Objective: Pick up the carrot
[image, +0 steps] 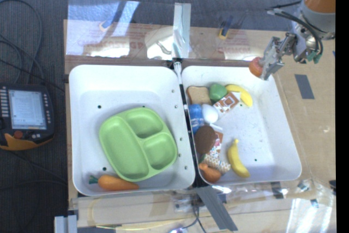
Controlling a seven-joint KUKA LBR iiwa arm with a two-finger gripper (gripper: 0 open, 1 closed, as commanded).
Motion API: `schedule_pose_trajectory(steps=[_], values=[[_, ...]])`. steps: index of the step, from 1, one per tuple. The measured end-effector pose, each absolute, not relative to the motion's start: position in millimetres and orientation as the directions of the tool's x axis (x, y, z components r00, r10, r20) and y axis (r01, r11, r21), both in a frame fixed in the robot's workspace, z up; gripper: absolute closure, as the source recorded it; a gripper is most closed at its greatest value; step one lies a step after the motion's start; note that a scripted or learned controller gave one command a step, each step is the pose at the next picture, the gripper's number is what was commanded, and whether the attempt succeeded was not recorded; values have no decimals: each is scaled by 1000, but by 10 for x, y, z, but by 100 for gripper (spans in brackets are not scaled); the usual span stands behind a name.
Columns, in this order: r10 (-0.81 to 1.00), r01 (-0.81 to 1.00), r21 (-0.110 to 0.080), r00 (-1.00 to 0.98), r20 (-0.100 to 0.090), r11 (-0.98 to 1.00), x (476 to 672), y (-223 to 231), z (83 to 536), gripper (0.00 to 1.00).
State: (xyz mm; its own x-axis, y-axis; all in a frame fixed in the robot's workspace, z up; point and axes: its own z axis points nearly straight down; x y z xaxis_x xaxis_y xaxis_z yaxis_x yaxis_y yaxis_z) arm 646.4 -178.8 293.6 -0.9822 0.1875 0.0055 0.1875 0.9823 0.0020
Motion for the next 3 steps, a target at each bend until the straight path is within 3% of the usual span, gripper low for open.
schedule_pose_trajectory(steps=[1, 2, 3], values=[[247, 247, 0, -969, -11, 969, 6626, -2091, 3735, 100], [253, 253, 0, -968, 2, 968, 6620, -1940, 3058, 100], [15, 15, 0, -1000, -2, 1000, 6532, -1460, 2841, 100]])
